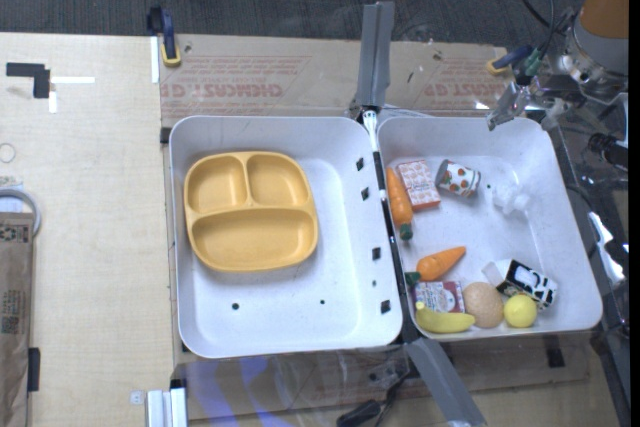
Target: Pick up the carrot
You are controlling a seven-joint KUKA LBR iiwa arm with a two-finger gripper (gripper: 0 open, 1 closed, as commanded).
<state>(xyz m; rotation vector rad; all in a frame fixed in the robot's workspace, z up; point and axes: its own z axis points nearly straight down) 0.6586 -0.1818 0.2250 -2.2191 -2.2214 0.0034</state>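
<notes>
Up at the upper right of the frame, the gripper (pixel 510 105) hangs over the far right corner of the right bin (pixel 560 215), and whether it is open or closed cannot be told from here. Nothing is seen in its grasp. Well apart from it, toward the lower middle of the same bin, lies the carrot (pixel 441 263), orange, tilted with its thick end up to the right. A second long orange piece (pixel 400 198) lies along the bin's left wall, just beside a small red and white packet (pixel 418 185). Along the bin's near edge sit a banana (pixel 444 320), a tan egg-like ball (pixel 484 304) and a lemon (pixel 520 311). The left bin (pixel 200 315) holds a yellow divided plate (pixel 250 211). Both bins rest on the counter (pixel 80 215).
</notes>
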